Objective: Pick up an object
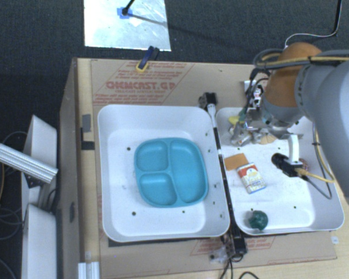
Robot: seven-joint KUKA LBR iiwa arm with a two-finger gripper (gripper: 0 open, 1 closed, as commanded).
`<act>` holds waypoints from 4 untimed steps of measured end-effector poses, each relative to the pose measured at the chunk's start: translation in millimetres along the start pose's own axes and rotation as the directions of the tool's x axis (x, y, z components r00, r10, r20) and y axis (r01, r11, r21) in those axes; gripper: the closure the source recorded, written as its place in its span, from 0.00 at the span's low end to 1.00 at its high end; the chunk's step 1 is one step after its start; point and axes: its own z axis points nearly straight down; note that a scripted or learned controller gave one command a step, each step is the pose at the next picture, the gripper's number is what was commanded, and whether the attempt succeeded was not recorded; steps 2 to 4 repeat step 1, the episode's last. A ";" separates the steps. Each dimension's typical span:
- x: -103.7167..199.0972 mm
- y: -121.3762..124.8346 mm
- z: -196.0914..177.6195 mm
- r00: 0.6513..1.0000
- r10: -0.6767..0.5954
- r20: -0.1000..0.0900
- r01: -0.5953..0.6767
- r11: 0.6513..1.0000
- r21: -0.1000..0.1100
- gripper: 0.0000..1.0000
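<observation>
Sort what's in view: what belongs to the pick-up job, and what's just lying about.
Job: gripper, right bin, orange card, red-and-white box, green ball.
Lying about: blue divided plate, left bin, silver sheet on the floor.

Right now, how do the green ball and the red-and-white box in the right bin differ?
The green ball is round and dark; the red-and-white box is flat, rectangular and brighter. The ball sits by the right bin's near wall; the box lies mid-bin, beside an orange card. Both lie in that bin, clear of the tool.
</observation>
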 end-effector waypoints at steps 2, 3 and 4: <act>23.5 -40.6 -90.8 1.000 -0.001 0.002 0.001 1.000 -0.008 1.00; 23.5 -40.6 -90.8 1.000 -0.001 0.002 0.001 1.000 -0.008 1.00; 23.5 -40.6 -90.8 1.000 -0.001 0.002 0.001 1.000 -0.008 1.00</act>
